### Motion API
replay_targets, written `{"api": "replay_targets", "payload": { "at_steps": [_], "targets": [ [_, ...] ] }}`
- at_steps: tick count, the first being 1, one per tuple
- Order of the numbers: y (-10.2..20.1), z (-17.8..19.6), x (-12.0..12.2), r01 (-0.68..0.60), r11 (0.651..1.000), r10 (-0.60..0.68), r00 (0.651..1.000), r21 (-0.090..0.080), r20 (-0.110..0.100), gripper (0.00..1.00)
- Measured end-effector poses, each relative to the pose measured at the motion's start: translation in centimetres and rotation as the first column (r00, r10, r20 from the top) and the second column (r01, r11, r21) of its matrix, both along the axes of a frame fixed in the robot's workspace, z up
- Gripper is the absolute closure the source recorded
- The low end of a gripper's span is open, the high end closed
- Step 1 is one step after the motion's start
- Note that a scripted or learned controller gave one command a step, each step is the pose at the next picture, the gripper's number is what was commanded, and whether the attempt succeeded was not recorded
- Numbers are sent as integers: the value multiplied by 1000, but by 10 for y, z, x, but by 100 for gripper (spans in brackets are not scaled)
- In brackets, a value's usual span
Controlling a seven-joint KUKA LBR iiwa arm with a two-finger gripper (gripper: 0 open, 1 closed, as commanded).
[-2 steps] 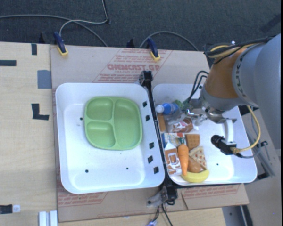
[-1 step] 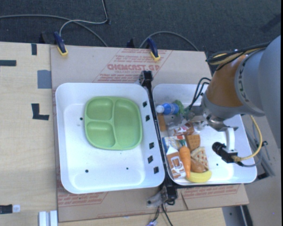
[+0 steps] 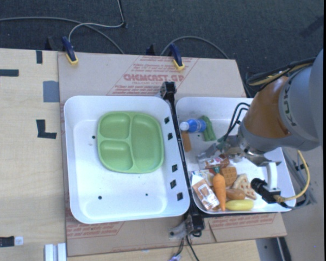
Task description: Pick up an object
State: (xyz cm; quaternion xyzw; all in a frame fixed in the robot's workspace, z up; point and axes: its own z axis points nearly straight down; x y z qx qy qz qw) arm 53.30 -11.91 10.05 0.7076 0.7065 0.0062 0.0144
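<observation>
The grey arm's two-finger gripper hangs low over toy food in the shallow white right bin; its grip state cannot be told. An orange plastic carrot lies just below it, so the grasp seems pending, needing a clean closure on one item.

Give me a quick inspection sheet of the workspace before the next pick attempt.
Surface: cardboard sheet clamped on a wooden bench, bearing two white bins.
Job's things: right bin holds a carrot, a yellow piece, a small bottle, a green item and packaged snacks, piled close.
Clutter: green divided plate in the left bin.
Grippers: gripper low over the right bin's pile; finger state not readable.
Cables: black cables on the dark floor behind; a yellow cable by the arm.
Surroundings: dark carpet; black tape marks on the bench.
</observation>
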Motion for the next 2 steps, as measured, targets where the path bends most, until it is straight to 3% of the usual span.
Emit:
{"api": "replay_targets", "payload": {
  "at_steps": [1, 2],
  "targets": [
    [-3, -1, -30, -5, 1000, 5, 1000, -6, 30, 0],
    [-38, -2, -35, -10, 1000, 10, 1000, 10, 10, 0]
  ]
}}
